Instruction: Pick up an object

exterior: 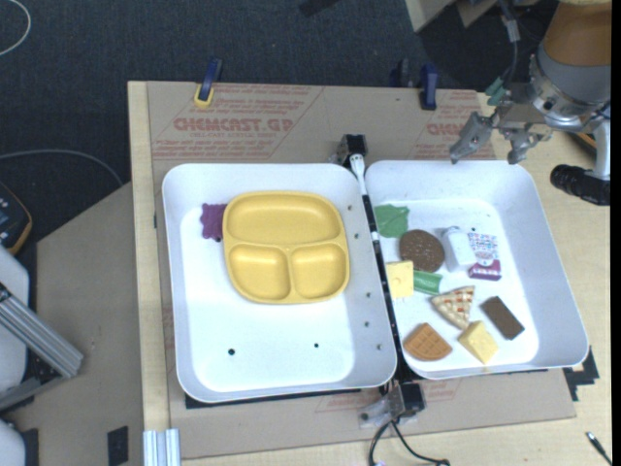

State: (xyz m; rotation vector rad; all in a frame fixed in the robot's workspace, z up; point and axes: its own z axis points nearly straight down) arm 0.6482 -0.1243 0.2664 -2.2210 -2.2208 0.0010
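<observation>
The grey two-finger gripper [493, 136] is hovering at one o'clock over the right white bin's rim [543, 223], fingers spread apart and gripping nothing, poised above the toy food. The round brown cookie [421, 249] is lying mid-bin, unobstructed.

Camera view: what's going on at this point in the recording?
The arm's gripper hangs open above the far rim of the right bin, holding nothing. The toy food there, such as the round brown cookie and pizza slice, lies untouched. The left bin holds a yellow divided tray.
</observation>
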